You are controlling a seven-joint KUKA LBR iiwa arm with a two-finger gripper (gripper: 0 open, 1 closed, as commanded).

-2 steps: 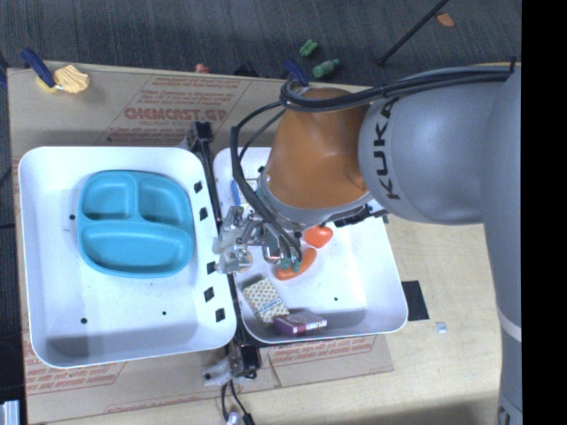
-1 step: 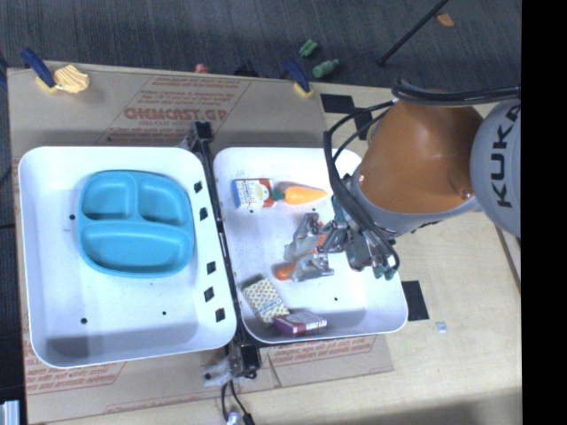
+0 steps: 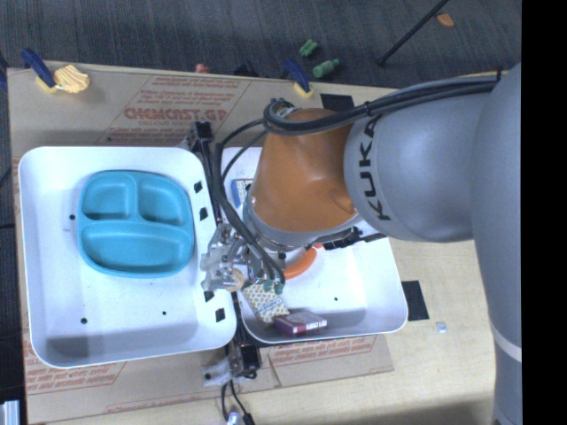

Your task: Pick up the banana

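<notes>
Over a bench covered with printed brown cardboard point(image 3: 177, 104), the grey KUKA arm with its broad orange band point(image 3: 297, 180) reaches in from the right and hangs low above the seam between two shallow white plastic bins. Its two-finger metal gripper point(image 3: 229, 268) sits at the near edge of the right bin point(image 3: 376, 299), just beside the rim it shares with the left bin point(image 3: 44, 237); the tangle of cables and metal parts hides the tips, so it cannot be told how they stand. A sliver of something orange-yellow point(image 3: 303, 260) shows under the wrist, too covered by the arm to identify as the banana. Near the gripper lie a patterned packet point(image 3: 264, 301) and a dark maroon rectangular object point(image 3: 299, 324). A light blue divided plastic tray point(image 3: 137, 221) rests in the left bin. Blue clamps point(image 3: 37, 67) pin the cardboard at its far edge. Beyond the bench lies dark grey carpet point(image 3: 133, 16), with small green items point(image 3: 317, 58) scattered on it.
</notes>
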